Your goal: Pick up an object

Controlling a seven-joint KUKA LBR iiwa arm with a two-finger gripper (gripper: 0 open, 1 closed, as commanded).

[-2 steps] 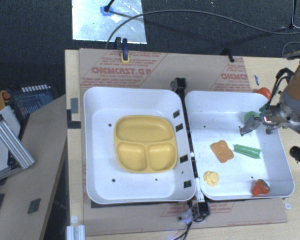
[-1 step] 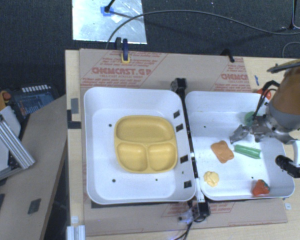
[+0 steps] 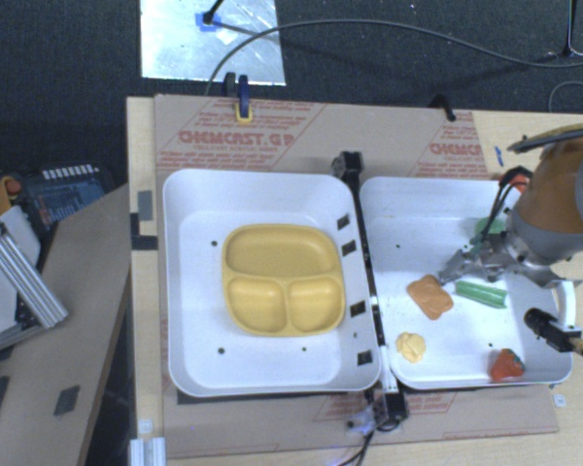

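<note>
My gripper [image 3: 463, 266] reaches in from the right and hangs low over the middle of the right bin [image 3: 408, 212]. A green stick-shaped piece [image 3: 482, 293] lies just below and right of it. An orange toast-like piece [image 3: 429, 296] lies just to its lower left. I cannot make out anything held in the gripper. A small yellow piece [image 3: 411, 347] sits near the bin's front left. A red strawberry-like piece [image 3: 506, 364] sits at the front right. Another bit of green [image 3: 486, 228] peeks out beside the wrist.
The left bin [image 3: 189, 260] holds a yellow divided plate [image 3: 280, 278] in its middle. A black divider with clips [image 3: 361, 260] runs between the bins. The arm's grey and orange body [image 3: 559, 202] covers the right bin's far right side.
</note>
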